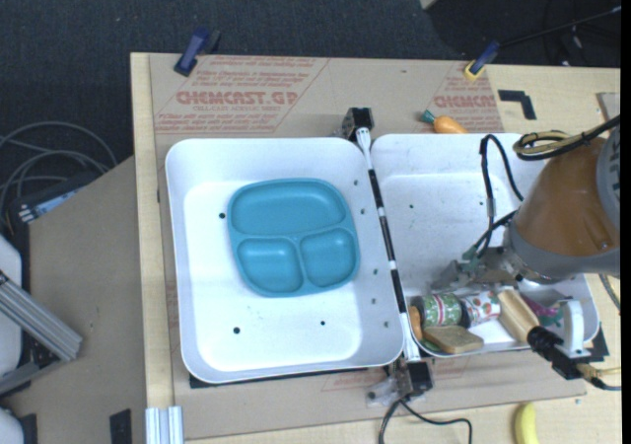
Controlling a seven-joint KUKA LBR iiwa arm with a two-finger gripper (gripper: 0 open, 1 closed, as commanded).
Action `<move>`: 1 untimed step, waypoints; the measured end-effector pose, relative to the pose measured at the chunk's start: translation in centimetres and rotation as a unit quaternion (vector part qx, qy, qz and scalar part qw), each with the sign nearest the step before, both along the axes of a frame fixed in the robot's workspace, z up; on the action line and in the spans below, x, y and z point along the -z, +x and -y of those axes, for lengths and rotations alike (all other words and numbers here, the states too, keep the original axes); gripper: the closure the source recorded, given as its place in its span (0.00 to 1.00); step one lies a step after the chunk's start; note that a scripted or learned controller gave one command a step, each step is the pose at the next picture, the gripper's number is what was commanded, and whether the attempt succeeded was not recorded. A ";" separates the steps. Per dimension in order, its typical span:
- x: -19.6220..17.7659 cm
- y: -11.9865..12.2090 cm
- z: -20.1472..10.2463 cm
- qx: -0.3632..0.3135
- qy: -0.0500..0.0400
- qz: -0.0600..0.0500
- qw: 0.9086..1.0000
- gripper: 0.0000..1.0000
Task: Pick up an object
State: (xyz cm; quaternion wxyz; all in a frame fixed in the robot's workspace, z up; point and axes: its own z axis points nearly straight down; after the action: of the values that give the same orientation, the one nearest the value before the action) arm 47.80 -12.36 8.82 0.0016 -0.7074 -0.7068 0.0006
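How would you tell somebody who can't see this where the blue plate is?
Start at the two shallow white bins side by side and take the left white bin. In its middle lies a light blue plastic plate divided into three compartments. The jumbled small things all lie in the right white bin.

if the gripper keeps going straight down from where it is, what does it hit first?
Likely the small can lying in the clutter at the near edge of the right bin. The gripper hangs just above and behind it. Depth is unclear from this slant, so it might land on bare bin floor beside the can.
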 end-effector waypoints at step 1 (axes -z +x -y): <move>-5.4 7.8 6.6 0.000 -0.002 0.003 1.000 0.00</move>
State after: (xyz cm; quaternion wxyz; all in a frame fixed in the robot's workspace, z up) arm 55.58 -18.93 14.22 -0.0014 -0.7073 -0.7070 -0.0002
